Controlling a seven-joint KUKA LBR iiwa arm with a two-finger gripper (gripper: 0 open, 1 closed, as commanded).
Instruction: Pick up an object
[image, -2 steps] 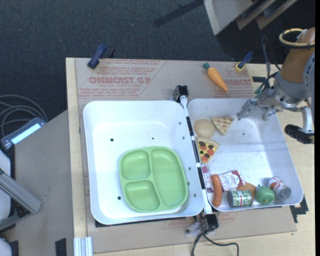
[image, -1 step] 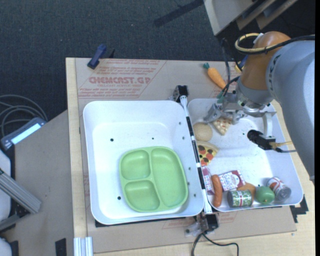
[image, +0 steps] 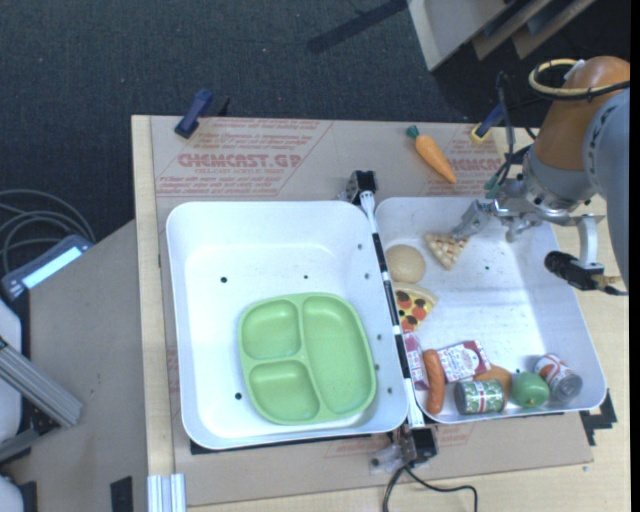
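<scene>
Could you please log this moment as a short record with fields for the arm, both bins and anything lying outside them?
arm: reaches in from the right; end effector low over the right bin's far end
nearest item: pale pizza slice, just by the end effector
left bin: green divided tray
right bin: round bun, pepperoni pizza slice, hot dog, green can, green apple, small tin
outside bins: toy carrot on the bench
</scene>
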